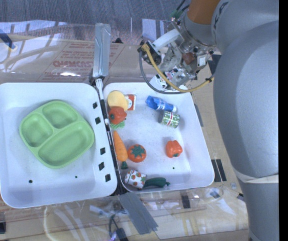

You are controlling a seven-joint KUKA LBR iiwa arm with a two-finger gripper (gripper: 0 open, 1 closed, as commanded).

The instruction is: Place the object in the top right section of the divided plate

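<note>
A green divided plate (56,132) lies in the left bin, with two small sections at its far side and one large section nearer the camera. All its sections hold nothing. The right bin holds toy food: a yellow piece (116,99), a red tomato (116,115), a carrot (119,146), a red tomato with a green top (136,153), a small red pepper (173,148), a blue bottle (160,104), a striped can (169,118) and a green piece (156,183). My gripper (176,68) hangs above the far edge of the right bin, its fingers hidden among cables.
A metal divider (101,54) rises between the two bins at the back. The grey arm (244,84) covers the right side of the view. A small patterned item (134,178) lies by the right bin's near edge. Tape and plastic sheet lie along the bench front.
</note>
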